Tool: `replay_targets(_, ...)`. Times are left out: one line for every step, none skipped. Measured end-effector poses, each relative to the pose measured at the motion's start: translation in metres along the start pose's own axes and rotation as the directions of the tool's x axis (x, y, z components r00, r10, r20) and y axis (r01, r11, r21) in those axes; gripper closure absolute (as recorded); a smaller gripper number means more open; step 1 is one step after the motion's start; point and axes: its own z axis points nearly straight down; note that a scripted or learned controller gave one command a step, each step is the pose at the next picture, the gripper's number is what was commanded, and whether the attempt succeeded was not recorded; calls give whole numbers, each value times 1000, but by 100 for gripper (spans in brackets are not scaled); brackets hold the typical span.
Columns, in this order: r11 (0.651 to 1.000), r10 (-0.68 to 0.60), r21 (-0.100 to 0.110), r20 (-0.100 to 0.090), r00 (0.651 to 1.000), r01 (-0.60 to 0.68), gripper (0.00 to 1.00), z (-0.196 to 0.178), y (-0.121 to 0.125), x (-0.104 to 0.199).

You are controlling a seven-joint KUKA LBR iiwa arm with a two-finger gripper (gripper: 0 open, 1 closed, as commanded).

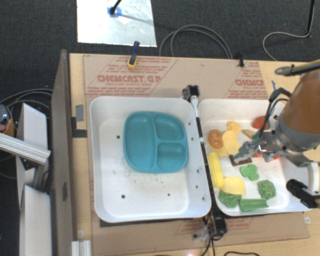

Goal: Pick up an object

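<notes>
Tabletop (149,73), two bins: tool (244,154) low among toy food (230,143) in right bin (240,108); finger state unclear; nothing lifted yet

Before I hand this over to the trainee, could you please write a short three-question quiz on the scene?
1. True or false: the teal divided plate lies in the right bin.
2. Which bin is the gripper over? A) left bin B) right bin
3. Fill in: the corn cob lies along the right bin's ___ wall.

Key: 1 false; 2 B; 3 left.
</notes>
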Motion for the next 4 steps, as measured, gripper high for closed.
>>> replay_targets(1000, 4, 1, 2, 1000, -4, 0, 117, 20, -49)
replay_targets(1000, 2, -4, 1, 1000, -2, 100, 102, 20, -46)
replay_targets(1000, 3, -10, 6, 1000, -3, 100, 53, 81, -108)
replay_targets(1000, 2, -3, 2, 1000, -2, 0, 56, 78, -105)
